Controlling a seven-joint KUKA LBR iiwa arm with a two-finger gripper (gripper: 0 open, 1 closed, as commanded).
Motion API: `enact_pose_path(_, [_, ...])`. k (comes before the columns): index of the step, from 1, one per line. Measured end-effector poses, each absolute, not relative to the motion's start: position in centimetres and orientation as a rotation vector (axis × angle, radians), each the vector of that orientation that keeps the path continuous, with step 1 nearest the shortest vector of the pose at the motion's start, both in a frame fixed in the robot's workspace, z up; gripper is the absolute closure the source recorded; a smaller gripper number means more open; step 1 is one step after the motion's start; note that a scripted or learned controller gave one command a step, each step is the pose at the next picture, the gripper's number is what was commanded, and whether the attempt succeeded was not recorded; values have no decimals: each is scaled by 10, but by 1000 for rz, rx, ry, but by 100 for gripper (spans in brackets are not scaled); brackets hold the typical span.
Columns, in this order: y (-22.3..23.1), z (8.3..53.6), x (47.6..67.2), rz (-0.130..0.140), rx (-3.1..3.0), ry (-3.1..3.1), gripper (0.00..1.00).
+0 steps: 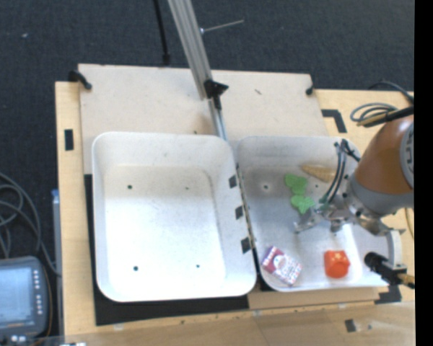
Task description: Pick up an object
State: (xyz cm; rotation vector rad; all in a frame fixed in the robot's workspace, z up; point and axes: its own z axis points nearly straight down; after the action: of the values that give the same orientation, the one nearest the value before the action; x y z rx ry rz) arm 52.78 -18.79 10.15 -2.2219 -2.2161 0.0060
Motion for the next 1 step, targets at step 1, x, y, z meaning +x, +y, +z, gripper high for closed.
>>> enact_pose_path(1, [-189,116,530,-4,-2235,-2213,100])
